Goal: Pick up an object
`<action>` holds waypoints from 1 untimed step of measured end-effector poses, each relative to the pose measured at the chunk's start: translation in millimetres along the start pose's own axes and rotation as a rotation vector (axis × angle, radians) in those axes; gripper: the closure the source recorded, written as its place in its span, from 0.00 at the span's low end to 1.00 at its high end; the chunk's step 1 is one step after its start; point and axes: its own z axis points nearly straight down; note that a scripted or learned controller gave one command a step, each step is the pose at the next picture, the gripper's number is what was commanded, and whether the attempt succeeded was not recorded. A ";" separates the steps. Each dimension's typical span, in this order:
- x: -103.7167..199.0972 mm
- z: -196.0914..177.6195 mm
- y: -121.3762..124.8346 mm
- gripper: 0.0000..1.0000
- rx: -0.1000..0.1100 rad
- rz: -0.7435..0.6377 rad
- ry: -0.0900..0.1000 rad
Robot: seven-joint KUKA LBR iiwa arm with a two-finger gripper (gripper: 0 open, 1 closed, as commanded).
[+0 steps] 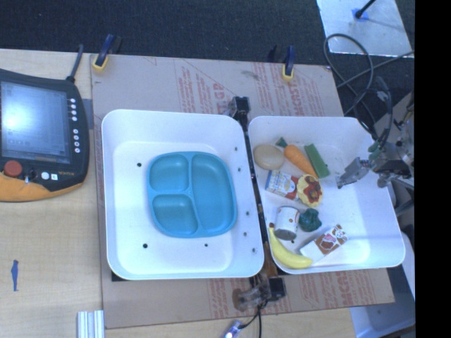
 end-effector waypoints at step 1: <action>51.6 143.9 -4.1 0.00 0.001 -0.001 -0.001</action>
